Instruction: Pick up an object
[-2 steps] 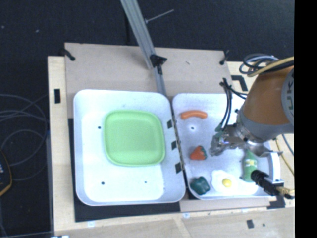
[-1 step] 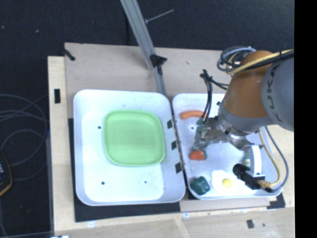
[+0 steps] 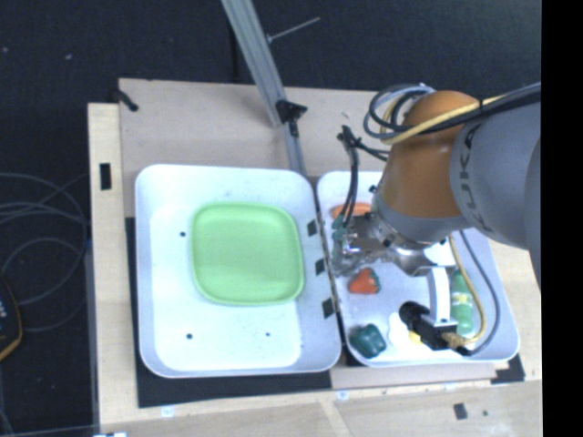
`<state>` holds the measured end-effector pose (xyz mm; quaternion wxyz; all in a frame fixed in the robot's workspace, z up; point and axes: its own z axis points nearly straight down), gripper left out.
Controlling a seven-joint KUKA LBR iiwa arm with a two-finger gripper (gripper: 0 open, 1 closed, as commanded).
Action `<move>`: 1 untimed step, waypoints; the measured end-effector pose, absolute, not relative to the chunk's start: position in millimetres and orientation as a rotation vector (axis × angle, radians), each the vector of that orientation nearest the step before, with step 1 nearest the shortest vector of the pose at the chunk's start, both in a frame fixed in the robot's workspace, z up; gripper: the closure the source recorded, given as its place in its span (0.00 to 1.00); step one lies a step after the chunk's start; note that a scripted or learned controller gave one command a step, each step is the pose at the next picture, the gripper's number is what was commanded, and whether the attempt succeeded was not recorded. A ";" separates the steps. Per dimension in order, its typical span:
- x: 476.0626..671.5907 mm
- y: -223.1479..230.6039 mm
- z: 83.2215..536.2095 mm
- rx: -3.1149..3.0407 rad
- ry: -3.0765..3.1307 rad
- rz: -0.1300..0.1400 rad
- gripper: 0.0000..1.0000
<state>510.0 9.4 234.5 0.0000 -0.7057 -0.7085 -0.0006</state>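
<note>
My gripper [image 3: 349, 251] hangs low over the left side of the right bin [image 3: 499, 271], close to the wall between the two bins. A small red-orange object [image 3: 364, 283] lies just below and to the right of it, very close, though contact is unclear. An orange object [image 3: 347, 212] peeks out from behind the wrist at the bin's far left. In the bin's near corner rests a dark teal object [image 3: 369, 339]. A green object [image 3: 462, 304] lies on the right side, partly hidden by the arm's cables.
The left bin [image 3: 164, 244] holds a light green square plate [image 3: 247, 252] in its middle. A grey metal bar [image 3: 260, 57] slants down from the top to the gap between the bins. The arm's bulk covers much of the right bin.
</note>
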 end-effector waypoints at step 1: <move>507.1 62.4 241.4 -2.216 -2.226 -0.002 1.00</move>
